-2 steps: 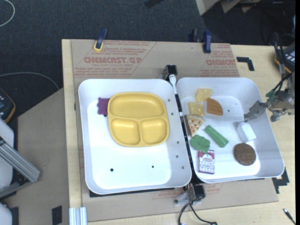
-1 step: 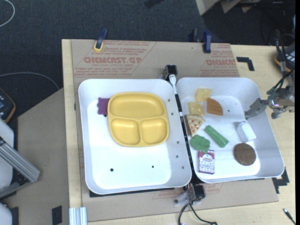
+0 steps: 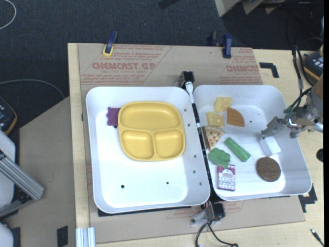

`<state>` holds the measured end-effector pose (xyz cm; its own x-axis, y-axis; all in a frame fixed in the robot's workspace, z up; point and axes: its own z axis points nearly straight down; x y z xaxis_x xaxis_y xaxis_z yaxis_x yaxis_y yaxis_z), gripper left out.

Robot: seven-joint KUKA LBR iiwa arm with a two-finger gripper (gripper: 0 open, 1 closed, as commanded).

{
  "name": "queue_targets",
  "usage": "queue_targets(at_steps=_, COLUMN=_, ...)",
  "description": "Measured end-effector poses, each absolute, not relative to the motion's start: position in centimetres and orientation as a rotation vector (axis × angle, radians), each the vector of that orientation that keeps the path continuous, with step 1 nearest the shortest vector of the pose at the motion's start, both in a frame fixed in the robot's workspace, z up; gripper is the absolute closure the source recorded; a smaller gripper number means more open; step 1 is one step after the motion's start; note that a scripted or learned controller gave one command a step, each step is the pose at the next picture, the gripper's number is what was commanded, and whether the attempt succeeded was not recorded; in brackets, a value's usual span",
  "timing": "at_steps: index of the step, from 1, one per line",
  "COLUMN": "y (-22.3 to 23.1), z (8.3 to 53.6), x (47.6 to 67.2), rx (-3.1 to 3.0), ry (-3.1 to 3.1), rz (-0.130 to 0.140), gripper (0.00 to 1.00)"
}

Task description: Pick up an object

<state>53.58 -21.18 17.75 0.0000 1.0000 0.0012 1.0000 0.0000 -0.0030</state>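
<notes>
Bench front edge: a tangle of wires and a clamp [image 3: 215, 213] is seen at the near seam of the two bins.
Right bin [image 3: 298, 181]: a shallow white tray is set at the right of the bench, touching the left bin along a dark centre strip.
Red packet [image 3: 226, 177]: laid nearest the front in the right bin, just beside the centre strip.
Brown round cookie [image 3: 268, 169]: placed near the front right of the same bin, well apart from the packet.
White block [image 3: 271, 146]: seen just behind the cookie, below the gripper.
Green leaf piece [image 3: 219, 156]: laid just behind the red packet.
Green bar [image 3: 237, 150]: laid slantwise, just beside the leaf piece.
Pizza slice [image 3: 213, 136]: placed behind the leaf, near the centre strip.
Gripper [image 3: 275, 128]: held over the right part of the right bin, above the white block; whether its fingers are spread or pressed together cannot be told, and nothing is seen between them.
Left bin [image 3: 139, 189]: a yellow three-compartment plate [image 3: 151, 129] is borne in its rear half.
Purple piece [image 3: 112, 116]: tucked against the plate's left edge.
Orange-brown wedge [image 3: 235, 118]: laid toward the rear of the right bin.
Pale yellow pieces [image 3: 219, 111]: two are seen just beside the wedge, farthest back.
Rear of bench: a yellow clamp [image 3: 108, 49] and a blue clamp [image 3: 226, 45] are fixed on the brown board.
</notes>
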Motion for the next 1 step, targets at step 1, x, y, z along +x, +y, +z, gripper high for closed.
queue_targets(at_steps=1, y=-21.60, z=12.96, x=52.75, rx=-2.220, ry=-2.221, rz=0.000, gripper=0.00)
